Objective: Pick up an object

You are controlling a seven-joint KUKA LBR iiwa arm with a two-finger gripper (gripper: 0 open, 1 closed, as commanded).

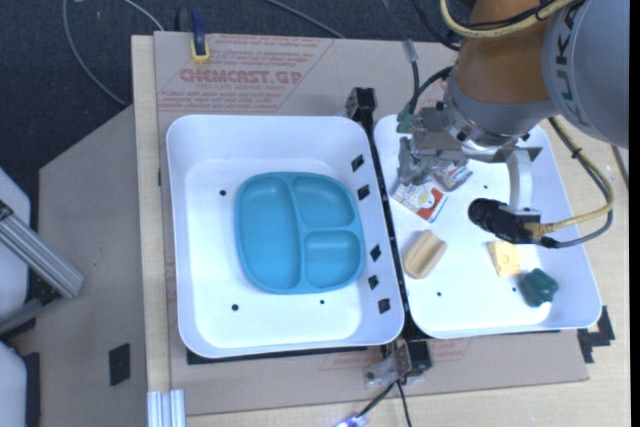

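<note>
My gripper [428,167] hangs low over the left part of the right bin [575,310], right above a small white packet with a red patch [428,202]. The packet lies on the bin floor, and its upper end is hidden under the gripper. A tan, rounded block [423,255] lies just below the packet. Further right lie a small yellow piece [508,260] and a dark teal lump [538,287] near the bin's lower right corner.
The left bin [195,315] holds a blue divided plate [298,231] at its middle. A ridge with black clips [378,215] separates the two bins. The arm's grey and orange body [520,25] covers the upper part of the right bin.
</note>
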